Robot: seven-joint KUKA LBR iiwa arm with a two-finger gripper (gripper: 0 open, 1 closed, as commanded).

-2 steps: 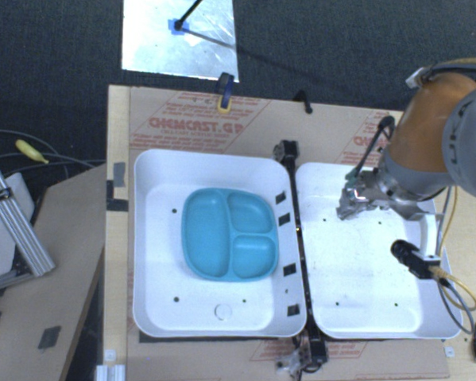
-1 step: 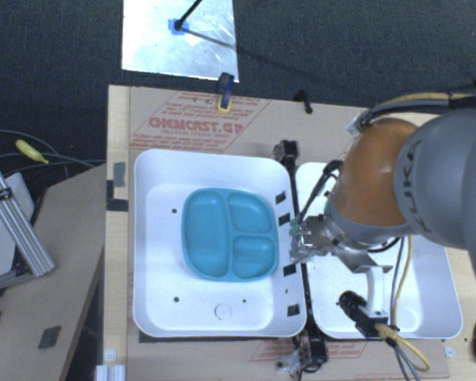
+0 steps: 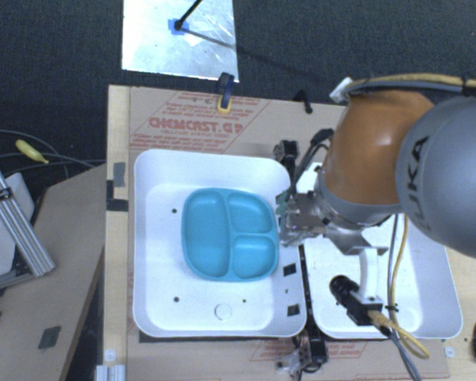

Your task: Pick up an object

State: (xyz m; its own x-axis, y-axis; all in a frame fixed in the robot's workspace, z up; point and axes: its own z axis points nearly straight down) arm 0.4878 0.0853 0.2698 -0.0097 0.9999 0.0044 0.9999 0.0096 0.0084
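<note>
A light blue divided plate [image 3: 228, 233] with three compartments lies flat in the middle of the left white bin [image 3: 160, 301]. The arm's big orange and grey wrist hangs over the seam between the two bins. Its gripper [image 3: 288, 220] sits at the plate's right edge, by the left bin's right wall. The wrist hides most of the gripper, and I see nothing held in it.
The right white bin [image 3: 431, 307] lies partly under the arm. A black fitting with yellow cable [image 3: 359, 304] hangs over it. Cardboard [image 3: 194, 124] lies behind the bins, with a shiny sheet [image 3: 179, 27] further back. Aluminium framing [image 3: 9, 221] stands at the left.
</note>
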